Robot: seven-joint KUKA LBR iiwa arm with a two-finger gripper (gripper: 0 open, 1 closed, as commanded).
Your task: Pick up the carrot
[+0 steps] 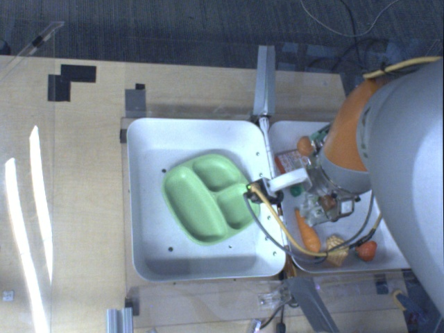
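Note:
The carrot point(309, 235) is a short orange root lying in the right bin point(283, 132) near its front left corner, with its thin end pointing toward the back. My gripper point(318, 201) hangs just above and behind the carrot's thin end, under the orange band of the arm. The wrist and its cables hide the gripper's lower part. Whether it touches the carrot is not visible.
A green divided plate point(206, 197) lies in the left bin point(147, 252). The right bin also holds a round orange item point(304, 145), a red packet point(289, 161), a tan chunk point(336, 250) and a small red item point(367, 250). A yellow cable point(277, 220) loops over the divider.

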